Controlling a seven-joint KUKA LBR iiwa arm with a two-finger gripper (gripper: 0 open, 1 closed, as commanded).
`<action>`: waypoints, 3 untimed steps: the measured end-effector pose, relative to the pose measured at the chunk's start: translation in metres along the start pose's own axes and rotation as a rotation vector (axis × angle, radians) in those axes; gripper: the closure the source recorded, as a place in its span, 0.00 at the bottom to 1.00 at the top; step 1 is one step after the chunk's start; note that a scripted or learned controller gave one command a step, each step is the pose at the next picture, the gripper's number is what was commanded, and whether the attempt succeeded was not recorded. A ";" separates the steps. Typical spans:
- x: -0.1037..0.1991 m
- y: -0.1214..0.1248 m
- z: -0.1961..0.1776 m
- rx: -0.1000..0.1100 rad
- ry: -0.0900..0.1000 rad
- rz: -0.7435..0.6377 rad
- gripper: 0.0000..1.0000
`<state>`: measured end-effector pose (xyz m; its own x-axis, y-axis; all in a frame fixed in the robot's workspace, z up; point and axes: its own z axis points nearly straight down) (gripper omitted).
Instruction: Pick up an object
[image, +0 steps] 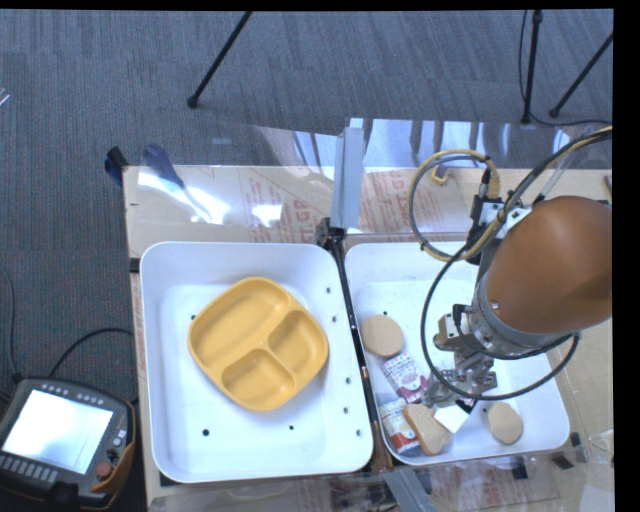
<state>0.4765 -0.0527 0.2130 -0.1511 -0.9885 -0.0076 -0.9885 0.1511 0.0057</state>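
My gripper (452, 386) hangs low in the right bin (550, 440), under the orange wrist band (548, 262). Just below and left of it lie a toast-like slice (429, 429) and a small white piece (454, 419). A red and white packet (398, 424) rests at the bin's front left, with another small packet (403, 371) left of the gripper. A round tan biscuit (382, 335) sits farther back on the left. A tan oval piece (504, 422) lies to the gripper's front right. The gripper's body hides whatever is directly beneath it.
The left bin (160, 290) holds a yellow divided plate (258, 343). A grey upright post (348, 180) stands behind the wall between the bins. Cables (440, 250) loop over the right bin's back. A teach pendant (62, 435) lies on the floor at lower left.
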 end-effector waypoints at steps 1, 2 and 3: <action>-0.003 0.000 -0.008 -0.003 -0.004 0.003 1.00; -0.005 0.000 -0.016 -0.007 -0.008 0.007 1.00; -0.008 -0.001 -0.025 -0.010 -0.012 0.012 1.00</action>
<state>0.4787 -0.0451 0.2380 -0.1626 -0.9865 -0.0193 -0.9866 0.1623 0.0159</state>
